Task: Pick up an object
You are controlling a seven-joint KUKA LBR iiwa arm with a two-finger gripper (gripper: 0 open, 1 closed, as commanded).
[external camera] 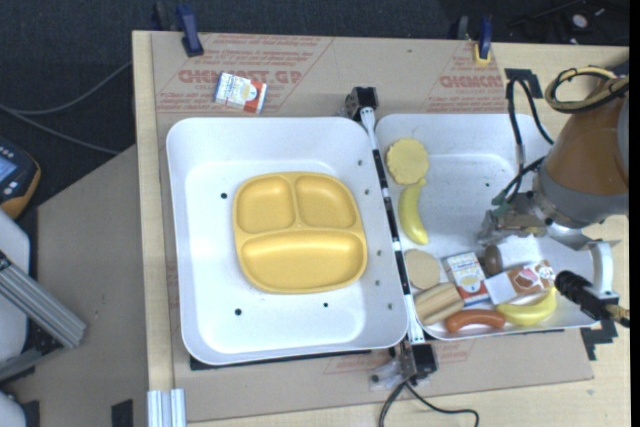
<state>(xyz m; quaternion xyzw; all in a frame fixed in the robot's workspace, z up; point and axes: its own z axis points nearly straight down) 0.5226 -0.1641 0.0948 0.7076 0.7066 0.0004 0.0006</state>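
1. While the grey arm with its orange band [590,150] reaches in from the right, its gripper [510,223] hangs low over the right shallow white bin [470,140], just above the toy food heaped at that bin's near end; whether the fingers are spread or pressed together cannot be told, since the wrist hides them.
2. Near the gripper, toward the bin's near edge, lie a small white-and-orange carton [465,275], a red-and-white packet [525,277], a yellow banana [530,308], a reddish sausage [472,321] and a tan bread roll [437,300]; none of these can be seen between the fingers.
3. Along the bin's left wall sit a pale yellow round disc [407,160], a second, smaller yellow banana [412,215] just below it, and a beige round slice [421,267] nearer still.
4. Beside it, the left shallow white bin [200,215] carries a yellow three-compartment plastic tray [298,232] at its middle.
5. On the wooden table [300,65], beyond the left bin, rests a small white-and-red box [240,92]; two blue clamps [187,27] grip the far edge.
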